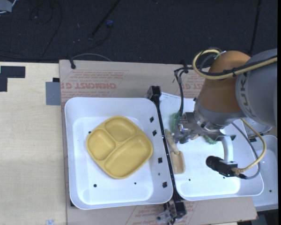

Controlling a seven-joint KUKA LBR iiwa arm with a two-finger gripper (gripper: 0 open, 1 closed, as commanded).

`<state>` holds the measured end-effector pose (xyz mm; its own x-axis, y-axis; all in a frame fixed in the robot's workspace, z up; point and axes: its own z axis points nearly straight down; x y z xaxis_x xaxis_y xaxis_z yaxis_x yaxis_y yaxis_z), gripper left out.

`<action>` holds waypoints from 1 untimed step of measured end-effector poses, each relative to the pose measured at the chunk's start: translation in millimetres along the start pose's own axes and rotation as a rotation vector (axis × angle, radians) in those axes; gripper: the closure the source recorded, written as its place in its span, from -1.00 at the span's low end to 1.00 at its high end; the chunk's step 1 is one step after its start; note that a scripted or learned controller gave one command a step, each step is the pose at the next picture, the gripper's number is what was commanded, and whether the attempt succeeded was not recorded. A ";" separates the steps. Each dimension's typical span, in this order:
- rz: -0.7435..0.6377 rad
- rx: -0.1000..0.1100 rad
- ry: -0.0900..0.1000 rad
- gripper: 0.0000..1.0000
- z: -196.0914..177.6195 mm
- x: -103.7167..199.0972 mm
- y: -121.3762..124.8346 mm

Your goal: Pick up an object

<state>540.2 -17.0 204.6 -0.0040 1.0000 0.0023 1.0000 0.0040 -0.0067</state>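
1. My gripper (183,134) is low in the right bin (225,191), near its left wall — whether it is apart or together, I cannot tell.
2. A tan spatula-like object (177,159) lies just below it.
3. A yellow 3-compartment tray (120,146) sits in the left bin (79,182).

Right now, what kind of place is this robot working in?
Probably a robot lab or test bench. A KUKA arm with trailing cables reaches over two white bins, one holding a yellow divided plate, and loose wires lie on the dark floor behind.
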 end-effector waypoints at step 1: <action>-0.001 -0.004 0.000 1.00 -17.7 52.8 -14.0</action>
<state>526.1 35.7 222.5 -0.0053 1.0000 0.0023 1.0000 0.0053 -0.0032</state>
